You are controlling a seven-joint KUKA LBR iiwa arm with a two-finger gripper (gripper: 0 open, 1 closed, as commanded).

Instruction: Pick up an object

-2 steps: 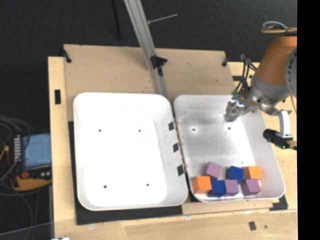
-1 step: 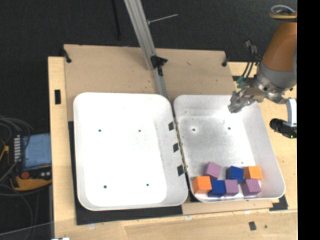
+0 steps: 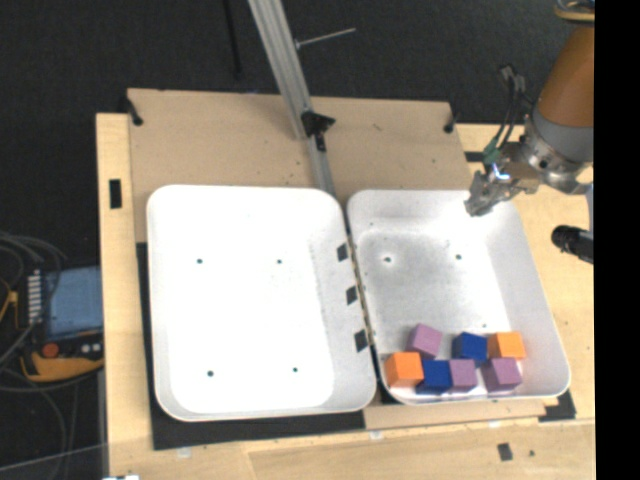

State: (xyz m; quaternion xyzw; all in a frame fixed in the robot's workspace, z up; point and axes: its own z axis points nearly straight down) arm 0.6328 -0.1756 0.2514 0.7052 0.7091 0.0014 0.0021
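Pincer hovers at far edge of right bin; finger state: cannot tell. Blocks cluster at near end, well apart from me. Count: three purple, two blue, two orange (seven total). Likely light, rigid, flat-sided; I would grip opposite faces of that outlying purple one.

No readable text, labels or numbers anywhere. Nothing legible on bins, blocks or bench.
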